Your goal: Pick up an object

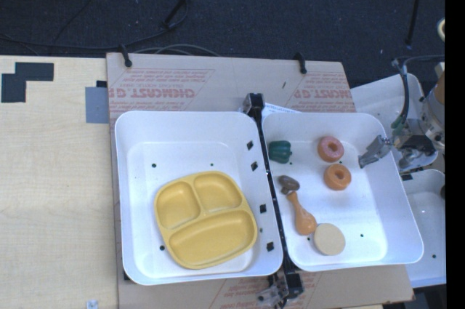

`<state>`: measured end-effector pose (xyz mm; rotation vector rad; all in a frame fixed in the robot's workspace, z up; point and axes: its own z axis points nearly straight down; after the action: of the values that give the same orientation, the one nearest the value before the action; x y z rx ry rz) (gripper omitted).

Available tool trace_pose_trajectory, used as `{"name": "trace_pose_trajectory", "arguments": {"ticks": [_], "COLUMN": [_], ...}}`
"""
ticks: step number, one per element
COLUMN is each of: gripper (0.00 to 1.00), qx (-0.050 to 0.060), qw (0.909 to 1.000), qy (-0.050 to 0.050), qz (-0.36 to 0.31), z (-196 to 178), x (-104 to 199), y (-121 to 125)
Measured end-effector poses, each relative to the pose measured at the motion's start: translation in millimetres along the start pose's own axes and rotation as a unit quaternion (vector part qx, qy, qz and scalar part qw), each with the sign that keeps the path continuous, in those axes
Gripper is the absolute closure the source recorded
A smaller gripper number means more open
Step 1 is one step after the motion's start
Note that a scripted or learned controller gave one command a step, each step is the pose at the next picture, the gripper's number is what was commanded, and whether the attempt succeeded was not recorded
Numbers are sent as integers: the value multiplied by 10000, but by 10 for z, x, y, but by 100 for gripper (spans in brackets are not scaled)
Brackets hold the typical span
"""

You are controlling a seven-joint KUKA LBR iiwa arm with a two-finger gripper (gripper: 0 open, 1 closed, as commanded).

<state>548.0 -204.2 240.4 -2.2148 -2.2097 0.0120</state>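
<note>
The right bin (392, 227) holds a green pepper-like toy (280, 150), a pink-iced donut (330, 149), an orange donut (337, 177), an orange stick with a grey-brown head (298, 207) and a beige round disc (329, 239). My gripper (394, 153) hangs over the right rim of this bin, to the right of the two donuts. It is open and nothing sits between its fingers. One grey finger (374, 150) points toward the bin's inside, a short way from the orange donut.
The left bin (138, 155) holds a yellow divided plate (206, 219). A black divider (265, 184) joins the two bins. Both stand on a cardboard sheet (218, 82) on a light wooden bench (51, 184). White pads (429, 227) lie to the right.
</note>
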Motion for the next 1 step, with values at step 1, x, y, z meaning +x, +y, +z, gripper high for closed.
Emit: {"name": "trace_pose_trajectory", "arguments": {"ticks": [1], "gripper": [0], "qx": [-58], "qw": [10000], "qy": [-13], "qz": [-13], "z": [-66], "x": [2], "y": [23]}}
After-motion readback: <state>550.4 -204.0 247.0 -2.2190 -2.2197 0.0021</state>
